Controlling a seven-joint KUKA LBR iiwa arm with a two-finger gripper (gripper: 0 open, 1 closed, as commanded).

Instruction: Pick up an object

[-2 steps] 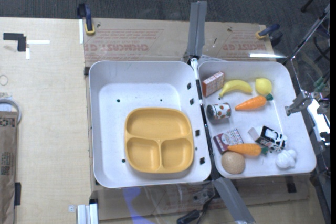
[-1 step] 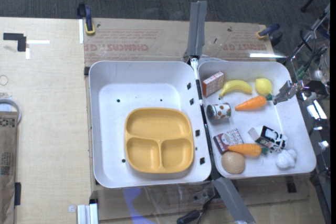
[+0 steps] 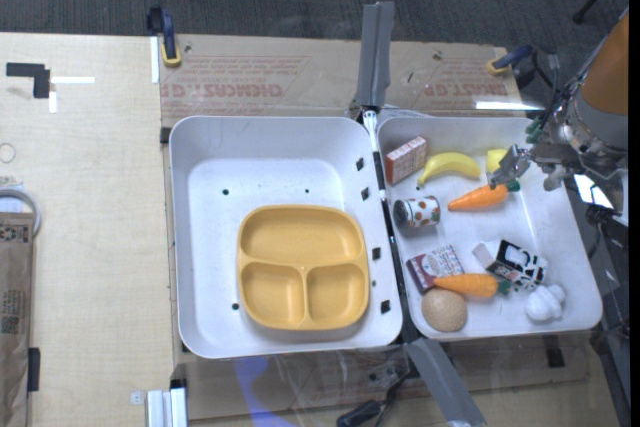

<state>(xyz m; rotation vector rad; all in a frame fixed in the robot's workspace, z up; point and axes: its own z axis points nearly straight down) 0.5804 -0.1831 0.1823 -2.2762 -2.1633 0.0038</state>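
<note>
The gripper [image 3: 520, 165] is hovering at the right bin's [image 3: 585, 260] upper right, fingers parted and gripping nothing, just beside an orange, tapered, green-tipped carrot [image 3: 478, 199] lying below a banana [image 3: 449, 165].

A yellow three-compartment plate [image 3: 303, 267] lies in the left white bin [image 3: 180, 215], toward its near edge. Brown cardboard [image 3: 270, 80] runs along the bench's [image 3: 90, 215] far edge, with a black bracket [image 3: 30, 75] near the far-left corner.
</note>
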